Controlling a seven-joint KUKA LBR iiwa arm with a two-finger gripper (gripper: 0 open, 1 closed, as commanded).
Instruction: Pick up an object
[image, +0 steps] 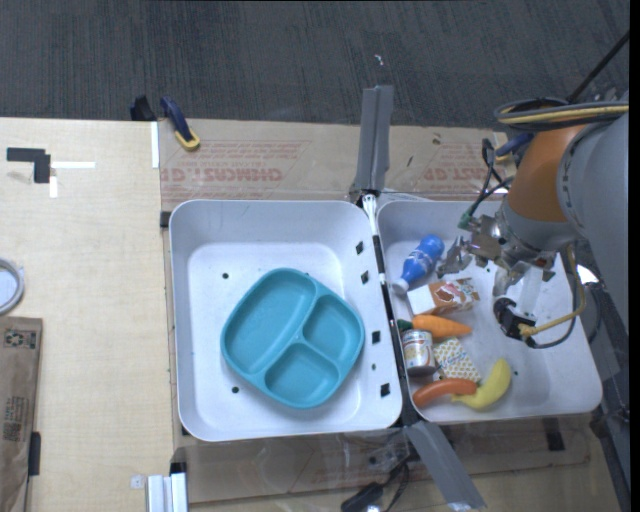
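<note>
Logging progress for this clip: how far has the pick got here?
Nothing looks picked yet. The tool sits low over the right bin, near the small packet and blue bottle, with nothing visibly between its fingers. The carrot, can and banana lie in that bin; the blue divided plate lies in the left bin. Grasp and lift remain.

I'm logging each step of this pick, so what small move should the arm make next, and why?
Probably lower the hand a little toward the red-and-white packet. The hand sits above the right bin, beside the blue bottle, with nothing visibly between its fingers, and the packet is the nearest item. Whether it is open, I cannot tell.
</note>
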